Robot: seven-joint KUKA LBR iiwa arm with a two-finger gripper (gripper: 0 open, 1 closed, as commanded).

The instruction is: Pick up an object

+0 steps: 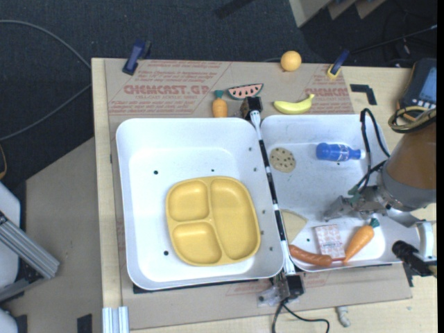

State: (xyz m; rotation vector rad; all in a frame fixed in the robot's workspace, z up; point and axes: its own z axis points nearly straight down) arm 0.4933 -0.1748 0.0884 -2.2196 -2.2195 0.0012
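Two white bins sit side by side. The gripper hangs low in the right bin, just above a toy carrot and a small packet. I cannot tell what its tips are doing.

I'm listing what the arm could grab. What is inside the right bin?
The right bin holds a cookie, a blue bottle, a carrot, a sausage and a small packet. The arm covers its right side.
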